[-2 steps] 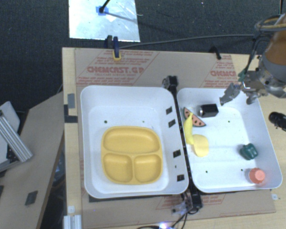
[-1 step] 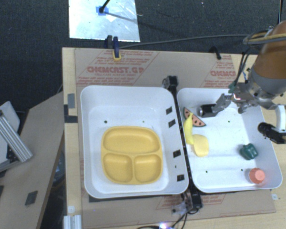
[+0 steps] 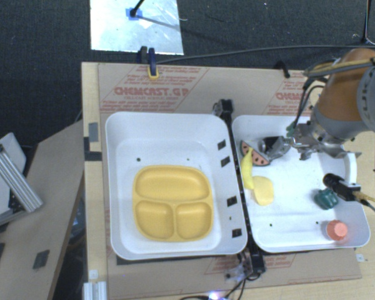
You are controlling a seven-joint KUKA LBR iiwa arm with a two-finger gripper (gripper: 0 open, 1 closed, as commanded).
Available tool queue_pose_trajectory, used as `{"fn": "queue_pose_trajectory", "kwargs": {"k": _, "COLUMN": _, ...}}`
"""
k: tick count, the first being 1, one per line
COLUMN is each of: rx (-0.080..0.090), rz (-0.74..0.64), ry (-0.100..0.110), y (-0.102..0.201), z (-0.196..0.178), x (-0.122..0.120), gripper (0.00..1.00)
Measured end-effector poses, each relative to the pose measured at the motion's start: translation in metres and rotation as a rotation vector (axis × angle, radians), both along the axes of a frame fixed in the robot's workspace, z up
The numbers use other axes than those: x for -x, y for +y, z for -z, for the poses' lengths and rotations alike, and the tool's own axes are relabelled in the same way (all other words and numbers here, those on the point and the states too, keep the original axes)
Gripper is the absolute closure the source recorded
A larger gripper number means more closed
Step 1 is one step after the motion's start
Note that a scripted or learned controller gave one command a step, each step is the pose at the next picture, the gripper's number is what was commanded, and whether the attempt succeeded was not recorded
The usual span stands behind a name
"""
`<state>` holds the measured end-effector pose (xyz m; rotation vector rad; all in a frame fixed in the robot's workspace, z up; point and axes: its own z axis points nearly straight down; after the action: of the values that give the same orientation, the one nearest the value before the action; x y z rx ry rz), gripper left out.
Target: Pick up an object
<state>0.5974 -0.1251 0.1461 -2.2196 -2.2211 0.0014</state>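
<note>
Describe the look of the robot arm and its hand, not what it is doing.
The arm is a thick rounded grey body with a broad orange band above the wrist. Dark cables run along its upper side. Its hand is a small assembly of dull silver metal and black parts, with a pale bracket at the wrist.

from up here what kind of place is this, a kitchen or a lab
Most likely a robotics lab bench, not a kitchen: a grey arm reaches over two white bins, the food looks like toys, such as a banana, and cables run across the board.

One fixed camera looks down at a slant from above the bench (image 3: 194, 80), taking in both bins (image 3: 122, 130).
</note>
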Motion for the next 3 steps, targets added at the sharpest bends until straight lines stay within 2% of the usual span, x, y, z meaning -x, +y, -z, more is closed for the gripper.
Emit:
{"fn": "queue_pose_trajectory", "kwargs": {"k": 1, "rx": 0.000, "rz": -0.004, "ry": 0.001, "y": 0.006, "z": 0.058, "x": -0.006, "gripper": 0.00}}
{"fn": "queue_pose_trajectory", "kwargs": {"k": 2, "rx": 0.001, "rz": -0.003, "ry": -0.005, "y": 0.005, "z": 0.045, "x": -0.008, "gripper": 1.00}}
{"fn": "queue_pose_trajectory", "kwargs": {"k": 3, "rx": 0.001, "rz": -0.003, "ry": -0.007, "y": 0.001, "z": 0.000, "x": -0.012, "gripper": 1.00}}
